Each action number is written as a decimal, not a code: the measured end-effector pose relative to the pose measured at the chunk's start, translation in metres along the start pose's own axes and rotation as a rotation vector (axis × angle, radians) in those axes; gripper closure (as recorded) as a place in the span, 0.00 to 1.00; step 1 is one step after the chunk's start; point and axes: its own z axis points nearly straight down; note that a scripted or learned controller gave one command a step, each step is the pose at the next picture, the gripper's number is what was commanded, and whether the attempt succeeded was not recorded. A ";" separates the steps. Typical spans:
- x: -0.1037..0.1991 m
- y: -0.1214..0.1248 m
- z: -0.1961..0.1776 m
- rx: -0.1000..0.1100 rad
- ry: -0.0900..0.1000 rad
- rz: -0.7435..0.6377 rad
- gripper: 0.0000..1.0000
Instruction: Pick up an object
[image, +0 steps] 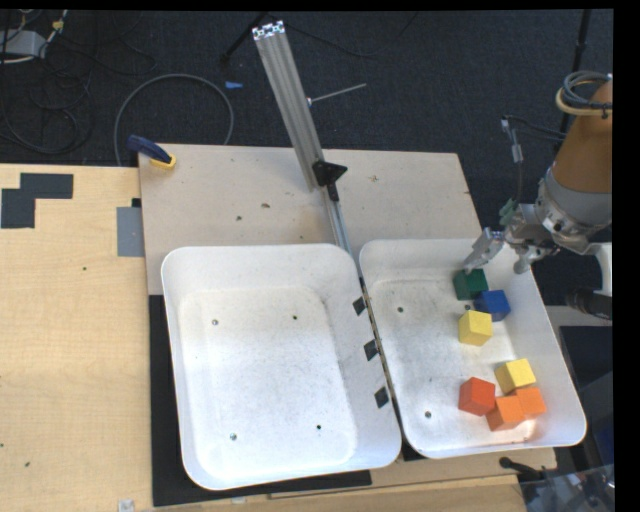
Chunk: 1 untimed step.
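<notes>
The right bin (420, 400) holds several small blocks along its right side: a green block (469, 284), a blue block (493, 304), a yellow block (475, 327), a second yellow block (516, 374), a red block (477, 396) and an orange block (517, 408). My gripper (505, 252) hangs over the bin's far right corner, just above and right of the green block. Its fingers (487, 247) stand apart, open, with nothing between them.
The left bin (200, 290) lies beside the right one, with black clips (371, 349) along the shared rim. A slanted aluminium rail (295, 105) rises behind the bins. A blue-and-yellow clamp (150, 151) sits at the board's far left corner.
</notes>
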 end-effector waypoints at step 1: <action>-0.011 0.019 0.094 0.005 0.001 0.002 0.00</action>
